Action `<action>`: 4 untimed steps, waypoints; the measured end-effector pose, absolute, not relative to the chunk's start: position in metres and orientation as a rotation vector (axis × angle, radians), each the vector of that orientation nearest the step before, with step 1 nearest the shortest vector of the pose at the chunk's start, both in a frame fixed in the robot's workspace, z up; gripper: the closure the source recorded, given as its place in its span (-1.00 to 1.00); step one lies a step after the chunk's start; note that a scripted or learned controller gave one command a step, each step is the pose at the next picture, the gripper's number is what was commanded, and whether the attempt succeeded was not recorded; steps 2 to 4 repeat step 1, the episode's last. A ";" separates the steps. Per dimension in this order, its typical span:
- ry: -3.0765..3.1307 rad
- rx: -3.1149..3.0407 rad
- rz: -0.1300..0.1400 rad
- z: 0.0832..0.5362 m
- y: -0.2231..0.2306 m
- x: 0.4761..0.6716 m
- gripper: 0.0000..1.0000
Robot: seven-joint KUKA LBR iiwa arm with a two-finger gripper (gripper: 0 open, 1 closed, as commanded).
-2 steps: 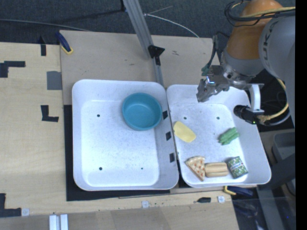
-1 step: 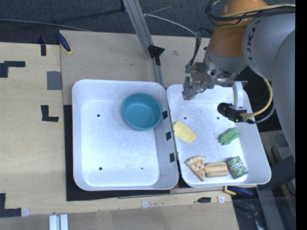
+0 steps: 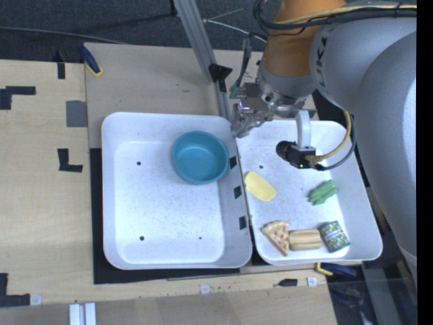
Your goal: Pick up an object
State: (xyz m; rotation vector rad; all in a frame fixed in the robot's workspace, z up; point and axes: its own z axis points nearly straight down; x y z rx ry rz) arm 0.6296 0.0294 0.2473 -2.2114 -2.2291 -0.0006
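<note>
Two shallow white bins sit side by side in the middle of the frame. The left bin (image 3: pixel 122 181) holds a blue bowl (image 3: pixel 199 156), upright, in its upper right part near the wall it shares with its neighbour. The right bin (image 3: pixel 352 249) carries several small things: a yellow piece (image 3: pixel 260 186) lies left of centre, just beside the dividing wall; a green leafy piece (image 3: pixel 323 192) lies well to its right, toward the right wall; along the lower edge three things lie in a row — a pizza slice (image 3: pixel 276 236), a hot dog bun (image 3: pixel 304 239) touching or nearly touching it, and a small green packet (image 3: pixel 334 235) just beside the bun's right end. The grey arm (image 3: pixel 379 93) comes in from the upper right of the frame, its orange band (image 3: pixel 301 19) at the top centre-right, and the gripper (image 3: pixel 245 124) hangs over the upper left corner of the right bin, close to the rim between the two bins. Its metal fingers point down toward the bin's corner, but from this slant they blur together — whether they are spread or pressed together cannot be told, and nothing is seen between them. All the small things lie apart from the gripper, lower in the frame.
</note>
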 end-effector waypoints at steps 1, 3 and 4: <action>-2.229 -2.213 0.001 0.248 0.085 0.629 1.00; -2.229 -2.213 0.001 0.248 0.085 0.629 1.00; -2.229 -2.213 0.001 0.248 0.085 0.629 1.00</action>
